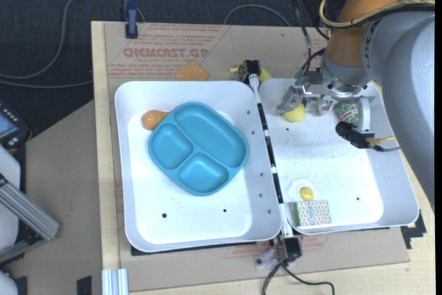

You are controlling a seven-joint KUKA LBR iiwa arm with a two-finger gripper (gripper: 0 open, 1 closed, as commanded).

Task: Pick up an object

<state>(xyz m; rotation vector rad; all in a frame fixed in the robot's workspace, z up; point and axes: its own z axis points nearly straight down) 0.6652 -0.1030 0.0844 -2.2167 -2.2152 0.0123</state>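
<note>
My gripper (302, 102) hangs low over the far left corner of the right bin (366, 179). A small yellow round object (295, 114) lies right under it, touching or nearly touching the gripper's lower edge; whether it is held cannot be told. A small green and red object (349, 112) sits partly hidden just right of the gripper. At the near side of this bin lie a toy fried egg (303, 192) and a green and white packet (314, 213). The left bin (138, 204) holds a blue divided plate (198, 147) and an orange piece (152, 119) at the plate's far left.
The ridge where the two bins meet (268, 148) runs close to the left of the gripper. Outside the bins, on the brown board behind them, lie an orange lump (191, 70) and a yellow and black item (250, 70).
</note>
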